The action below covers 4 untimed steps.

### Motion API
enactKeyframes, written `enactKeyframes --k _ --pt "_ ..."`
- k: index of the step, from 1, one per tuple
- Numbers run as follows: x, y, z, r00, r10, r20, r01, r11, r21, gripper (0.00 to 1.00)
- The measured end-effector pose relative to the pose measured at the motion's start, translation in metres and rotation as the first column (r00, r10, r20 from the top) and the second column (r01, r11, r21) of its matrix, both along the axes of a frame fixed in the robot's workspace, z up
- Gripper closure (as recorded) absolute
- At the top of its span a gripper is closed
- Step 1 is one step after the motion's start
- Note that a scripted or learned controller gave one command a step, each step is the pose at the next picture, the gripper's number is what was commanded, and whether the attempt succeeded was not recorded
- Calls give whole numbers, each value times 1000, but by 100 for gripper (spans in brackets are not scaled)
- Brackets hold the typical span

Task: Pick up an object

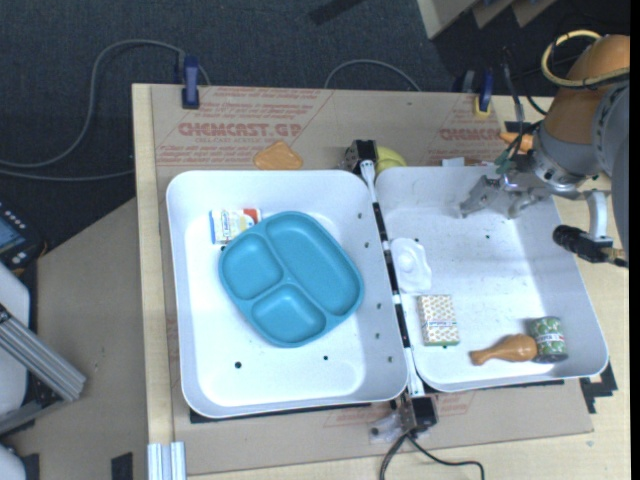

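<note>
1. Tan and wooden-looking, a small pestle-shaped piece lies on its side near the front edge of the right bin, its thick end touching a small green patterned can at the bin's front right corner.
2. Just to its left lies a small patterned box, and behind that, against the bin's left wall, a white plastic item.
3. The gripper sits over the back part of the right bin, well apart from all of these objects; nothing is between its fingers, and whether they are apart or together cannot be told.
4. The grey arm with its orange band comes in from the right, behind the bin's back right corner.
5. The left bin carries a blue divided plate, with a small white carton partly tucked at the plate's back left edge.
6. Both bins rest on a brown board printed with red lettering.
</note>
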<state>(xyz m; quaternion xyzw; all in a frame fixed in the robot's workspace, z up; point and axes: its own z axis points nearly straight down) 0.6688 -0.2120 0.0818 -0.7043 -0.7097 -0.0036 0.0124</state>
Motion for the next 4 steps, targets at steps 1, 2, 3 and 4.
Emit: enactKeyframes --k 1,2,3,4 --pt "0 -12 49 1000 -6 21 6 1000 -26 0" --pt "-157 -15 66 1000 -14 6 14 1000 -23 0" --pt "-75 33 7 1000 -1 14 1 1000 -20 0" --pt "-50 -15 105 1000 -9 25 10 1000 -30 0"
